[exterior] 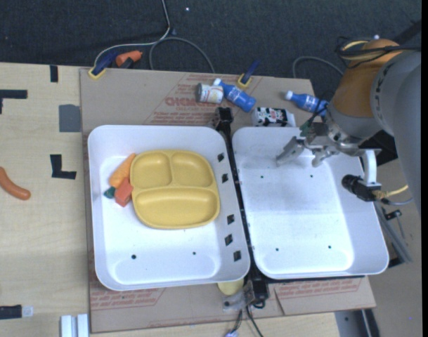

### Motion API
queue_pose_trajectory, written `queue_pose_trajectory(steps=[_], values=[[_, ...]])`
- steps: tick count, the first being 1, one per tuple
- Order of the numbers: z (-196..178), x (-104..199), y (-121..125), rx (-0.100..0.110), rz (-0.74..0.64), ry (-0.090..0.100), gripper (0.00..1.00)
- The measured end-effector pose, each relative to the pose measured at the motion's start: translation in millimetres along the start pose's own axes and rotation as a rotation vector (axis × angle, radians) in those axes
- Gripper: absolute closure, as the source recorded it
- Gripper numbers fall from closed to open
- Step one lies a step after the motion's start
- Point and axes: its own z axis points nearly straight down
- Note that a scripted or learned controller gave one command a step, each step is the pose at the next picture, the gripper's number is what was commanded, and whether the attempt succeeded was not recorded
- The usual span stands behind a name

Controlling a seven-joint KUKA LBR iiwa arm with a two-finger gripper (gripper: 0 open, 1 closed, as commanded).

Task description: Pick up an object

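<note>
A yellow divided plate [174,188] lies in the left bin [115,258]. An orange carrot-like toy [121,171] and a small red and green piece [119,194] rest against the plate's left edge. My gripper [299,154] hangs over the far part of the right bin [305,251], with its two grey fingers spread open and nothing between them. The grey arm with its orange band [358,83] reaches in from the upper right.
A toy sausage [11,183] lies on the bench at far left. Blue and white bottles [228,93] and clamps sit on the cardboard behind the bins. Black clips line the seam between the bins. A cable runs at the bench's back.
</note>
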Motion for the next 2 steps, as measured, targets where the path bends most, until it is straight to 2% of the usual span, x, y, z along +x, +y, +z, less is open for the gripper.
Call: queue_pose_trajectory(steps=[1, 2], values=[[46, 52, -64, 0.003, -0.001, 0.001, 0.0], [45, 68, -22, 0.004, -0.002, 0.002, 0.0]])
